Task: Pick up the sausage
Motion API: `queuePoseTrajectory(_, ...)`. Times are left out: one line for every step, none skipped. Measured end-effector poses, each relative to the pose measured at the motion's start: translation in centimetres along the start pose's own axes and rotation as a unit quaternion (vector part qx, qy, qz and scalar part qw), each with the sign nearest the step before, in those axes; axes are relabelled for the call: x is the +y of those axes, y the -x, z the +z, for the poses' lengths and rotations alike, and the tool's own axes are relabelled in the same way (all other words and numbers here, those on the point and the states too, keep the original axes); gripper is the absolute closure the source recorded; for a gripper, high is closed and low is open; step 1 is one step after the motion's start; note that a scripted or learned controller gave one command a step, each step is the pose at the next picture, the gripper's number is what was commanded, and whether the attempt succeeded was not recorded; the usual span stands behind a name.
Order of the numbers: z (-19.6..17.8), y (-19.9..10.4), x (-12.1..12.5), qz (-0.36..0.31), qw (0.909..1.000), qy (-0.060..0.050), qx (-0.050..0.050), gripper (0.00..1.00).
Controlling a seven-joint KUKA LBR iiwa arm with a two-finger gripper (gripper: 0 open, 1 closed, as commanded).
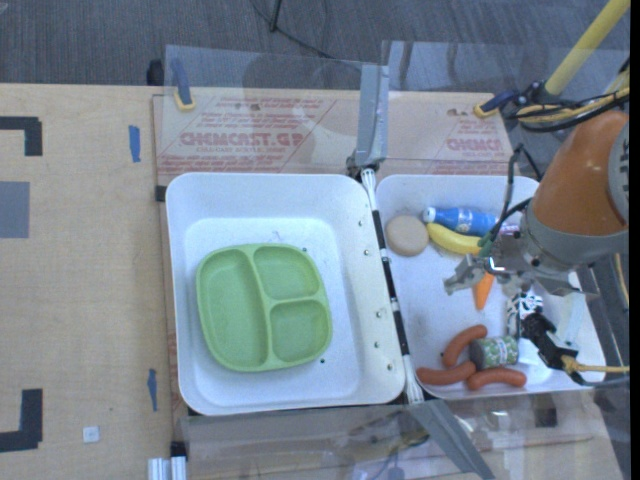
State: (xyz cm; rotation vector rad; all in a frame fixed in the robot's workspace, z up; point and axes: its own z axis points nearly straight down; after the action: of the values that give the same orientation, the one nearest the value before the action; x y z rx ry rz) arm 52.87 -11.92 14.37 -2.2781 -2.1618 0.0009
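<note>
The sausage lies as reddish-brown links along the front of the right bin (432, 298): one link (465, 344) slants upward, another (445, 374) sits at the front left, and a third (496, 378) at the front right. A small green can (495, 350) rests among them. My gripper (472, 274) hangs over the middle of the right bin, behind the sausage and apart from it. A small orange carrot (484, 290) sits right at the gripper's tip; whether it is gripped I cannot tell.
Behind the gripper lie a yellow banana (453, 238), a blue bottle (462, 217) and a round tan bun (407, 235). The left bin (190, 208) holds a green divided plate (264, 306). The grey-and-orange arm (585, 193) covers the right bin's right side.
</note>
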Motion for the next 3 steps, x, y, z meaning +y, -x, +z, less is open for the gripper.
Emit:
queuePoseTrajectory(3.58, 0.43, -4.97, -0.116, 0.9933, -0.001, 0.001, 0.0)
queuePoseTrajectory(2.6, 0.63, -4.9, -0.113, 0.9936, 0.001, 0.0, 1.0)
queuePoseTrajectory(2.6, 0.62, -4.9, -0.113, 0.9936, 0.001, 0.0, 0.0)
